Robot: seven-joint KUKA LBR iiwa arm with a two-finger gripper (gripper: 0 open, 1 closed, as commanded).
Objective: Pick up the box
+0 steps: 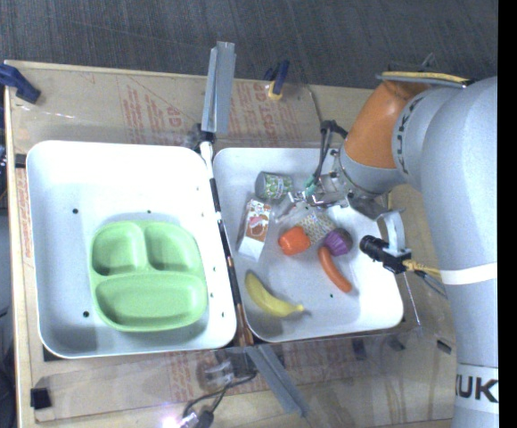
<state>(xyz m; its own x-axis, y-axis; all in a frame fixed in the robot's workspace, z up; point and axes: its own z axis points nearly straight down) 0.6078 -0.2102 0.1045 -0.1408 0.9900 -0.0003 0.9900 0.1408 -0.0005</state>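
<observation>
Nearest edge of the right bin (379, 315): just a banana (272, 297) lying there, untouched. A bit further in, an orange carrot-like thing (334, 269), then an orange round piece (294, 241) and a purple one (337, 240) side by side. Left of those, the box (257, 221), small, red and white, flat on the bin floor close to the left wall. Looks not picked up yet, nothing around it. Further back, a green can (274, 185) on its side. Pincer (316, 194) down near the far middle of the bin, just right of the can and well right of the box. Can't tell from this blur whether it's clamped or spread. Over in the left bin (53, 176), a green divided tray (149, 275). So basically: grasp and lift both left to do, by the look of it.
</observation>
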